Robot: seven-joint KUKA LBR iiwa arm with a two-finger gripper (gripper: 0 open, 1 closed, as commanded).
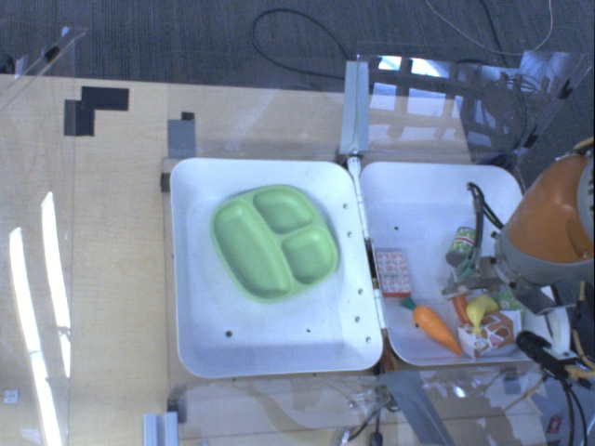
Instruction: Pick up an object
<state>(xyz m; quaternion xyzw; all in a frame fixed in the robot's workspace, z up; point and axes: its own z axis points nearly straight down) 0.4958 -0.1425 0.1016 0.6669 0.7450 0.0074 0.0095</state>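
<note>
In the right bin (418,193) lie a small pink-and-white box (392,272), an orange carrot (435,329), a green can (463,242), a yellow banana-like piece (479,310) and a red-and-white carton (495,333). My gripper (469,284) hangs low over the bin's right side, just above the yellow piece and beside the green can. The arm's orange band (556,221) and grey wrist hide part of what lies below them. I see nothing lifted off the bin floor.
The left bin (195,323) holds a green divided plate (274,242). A metal divider (355,110) stands between the bins at the back. Cables run along the right bin's front and right edges.
</note>
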